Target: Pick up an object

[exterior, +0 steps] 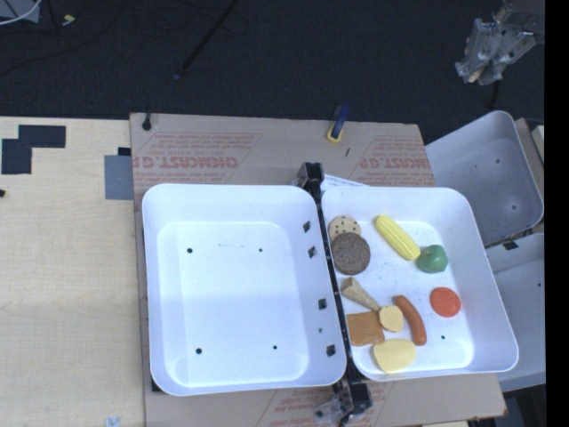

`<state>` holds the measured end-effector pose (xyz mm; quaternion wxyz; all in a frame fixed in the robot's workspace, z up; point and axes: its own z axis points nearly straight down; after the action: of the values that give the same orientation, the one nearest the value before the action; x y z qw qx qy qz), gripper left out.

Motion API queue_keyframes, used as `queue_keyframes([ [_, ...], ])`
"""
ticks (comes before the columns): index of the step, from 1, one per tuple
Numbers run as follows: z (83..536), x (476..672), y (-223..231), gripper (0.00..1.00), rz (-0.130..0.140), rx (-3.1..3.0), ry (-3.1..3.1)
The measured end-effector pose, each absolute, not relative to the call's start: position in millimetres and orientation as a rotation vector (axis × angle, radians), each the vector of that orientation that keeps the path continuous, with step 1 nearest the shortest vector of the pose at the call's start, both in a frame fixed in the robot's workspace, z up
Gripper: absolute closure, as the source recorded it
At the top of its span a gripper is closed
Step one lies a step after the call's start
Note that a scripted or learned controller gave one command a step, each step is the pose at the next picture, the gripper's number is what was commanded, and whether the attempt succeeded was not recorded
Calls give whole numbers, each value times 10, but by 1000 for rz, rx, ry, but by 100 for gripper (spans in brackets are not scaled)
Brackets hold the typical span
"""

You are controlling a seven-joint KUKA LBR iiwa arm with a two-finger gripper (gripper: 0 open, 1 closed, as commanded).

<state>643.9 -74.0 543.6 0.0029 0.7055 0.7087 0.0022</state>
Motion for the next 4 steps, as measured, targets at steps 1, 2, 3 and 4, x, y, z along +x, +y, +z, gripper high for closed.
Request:
queue_keyframes([
  [1,3793,6425,-231,100,-18,2228,2237],
  [2,4711,6443,-288,100,7,2214,2222],
  [3,5427,6352,-263,100,6,2216,2222],
  [4,3835,6195,279,100,-22,2228,2238],
])
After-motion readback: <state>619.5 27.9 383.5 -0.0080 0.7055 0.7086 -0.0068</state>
